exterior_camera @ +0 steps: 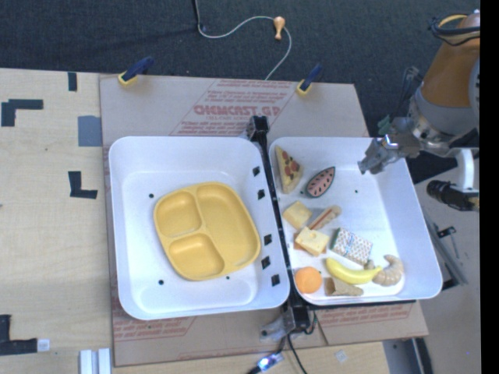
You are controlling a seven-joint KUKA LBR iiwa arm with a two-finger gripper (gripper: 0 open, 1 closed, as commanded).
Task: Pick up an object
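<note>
Bench: cardboard sheet (234,111) under both bins, held by two blue-yellow clamps (136,70) at its far edge.

Left bin (132,158): one yellow three-compartment plate (207,230).

Right bin (409,209): toy food bunched on the side nearer the plate. Pizza slice (288,168) and watermelon slice (320,181) farthest back, then cheese wedges (304,228), a patterned packet (352,246), banana (349,272), orange (309,280).

Gripper (373,162) hangs at the right bin's far right part, well apart from the food, nothing between the fingers; open or shut, cannot tell.
</note>
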